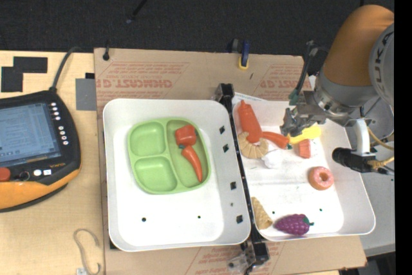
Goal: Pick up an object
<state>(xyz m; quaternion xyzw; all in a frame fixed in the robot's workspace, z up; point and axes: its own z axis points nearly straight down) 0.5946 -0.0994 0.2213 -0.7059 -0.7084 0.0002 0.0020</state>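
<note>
Currently, the gripper (297,123) is positioned low in the right bin (357,203), directly over a yellow toy (308,134); finger state cannot be determined.

The big grey arm (380,67) comes in from the right side. It has an orange band (357,42) near the top and bends down from there. At its end, the dark gripper (295,120) points down and sits low. The arm leans a little to the left.
</note>
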